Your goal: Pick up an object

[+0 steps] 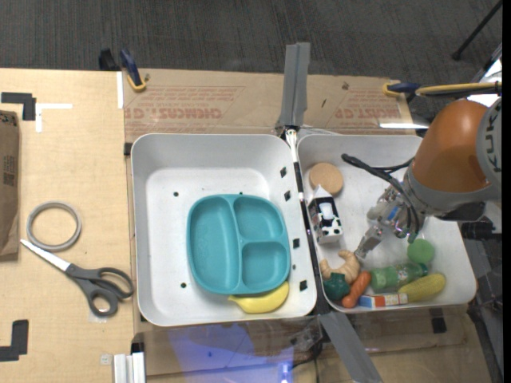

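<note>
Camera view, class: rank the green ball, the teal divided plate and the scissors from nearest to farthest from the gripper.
1. Green ball: right bin, just right of the gripper.
2. Teal divided plate: left bin, across the divider.
3. Scissors: on the bench, far left, outside both bins.

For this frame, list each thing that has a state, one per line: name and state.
pincer: over the right bin, pointing down, nothing visibly held
divided plate: flat in the left bin, compartments bare
banana: lying against the plate's near edge
carrot: lying among the toys in the right bin
scissors: closed, on the bench
tape roll: lying flat on the bench
</note>
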